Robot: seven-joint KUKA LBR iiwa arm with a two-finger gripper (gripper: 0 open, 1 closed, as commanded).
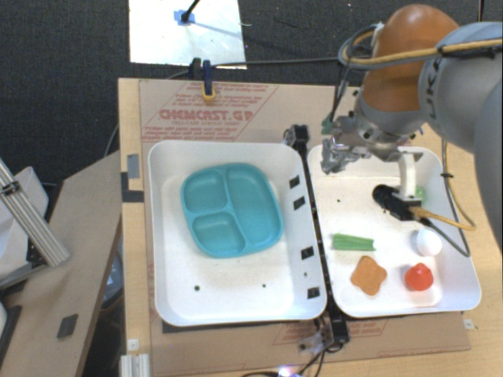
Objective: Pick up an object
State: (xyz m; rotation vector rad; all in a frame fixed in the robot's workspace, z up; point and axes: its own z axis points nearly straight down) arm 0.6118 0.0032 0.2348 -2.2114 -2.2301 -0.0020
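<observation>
orange flat piece (368,275) lies closest to the front, near the front wall of the right bin (471,289). red piece (420,277) sits just beside it to the right, apart from it. behind the red piece, near the right wall, rests a white ball (428,243). green strip (353,243) lies flat behind the orange piece, toward the seam between the bins. all four are separate, none touching.

left bin (169,289) holds one blue divided plate (232,210), lying flat and turned at an angle, near the middle.

black clips (302,203) run along the seam where the two bins meet.

tool (338,157) stands over the back left corner of the right bin, close to the seam and well apart from the four small items. whether it is open or closed cannot be told, nor whether it has hold of anything. the arm (424,61) crosses above the back right part of that bin and hides the floor there.

both bins rest on a printed cardboard sheet (212,108) on the desk (86,210).
</observation>
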